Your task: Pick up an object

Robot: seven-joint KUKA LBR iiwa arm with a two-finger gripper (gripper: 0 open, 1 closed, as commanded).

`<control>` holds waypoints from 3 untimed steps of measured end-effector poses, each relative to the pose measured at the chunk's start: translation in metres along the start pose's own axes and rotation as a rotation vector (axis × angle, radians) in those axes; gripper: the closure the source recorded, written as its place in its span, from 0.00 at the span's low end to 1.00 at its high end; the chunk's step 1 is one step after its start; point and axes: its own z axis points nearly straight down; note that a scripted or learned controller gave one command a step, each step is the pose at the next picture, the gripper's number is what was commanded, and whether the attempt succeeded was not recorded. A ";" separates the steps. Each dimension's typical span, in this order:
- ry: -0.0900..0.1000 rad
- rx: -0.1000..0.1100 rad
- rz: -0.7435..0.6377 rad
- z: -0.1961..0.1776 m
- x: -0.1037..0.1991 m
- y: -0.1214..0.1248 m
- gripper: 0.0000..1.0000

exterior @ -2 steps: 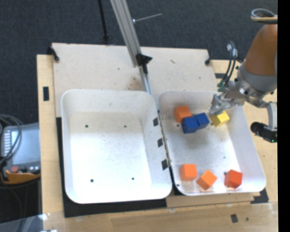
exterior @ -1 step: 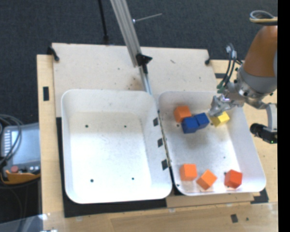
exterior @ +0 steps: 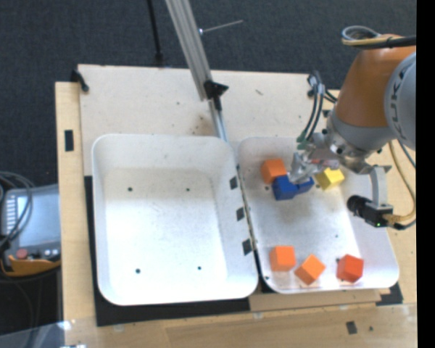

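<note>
tool [exterior: 301,174] over blue block [exterior: 288,188] (mid-bin)

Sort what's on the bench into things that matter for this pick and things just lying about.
In play:
- hand
- blue block, right under the hand
- orange block beside it
- yellow block beside it

Lying about:
- three orange blocks along the right bin's near edge
- left bin
- metal rail

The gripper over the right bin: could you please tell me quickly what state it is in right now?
Gripper: down at the blue block in the right bin; open, shut or holding cannot be told.
</note>
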 end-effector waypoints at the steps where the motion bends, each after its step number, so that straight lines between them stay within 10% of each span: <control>1: 0.000 -0.001 0.000 0.004 0.046 -0.016 1.00; 3: 0.002 -0.004 -0.002 -0.004 0.149 -0.035 1.00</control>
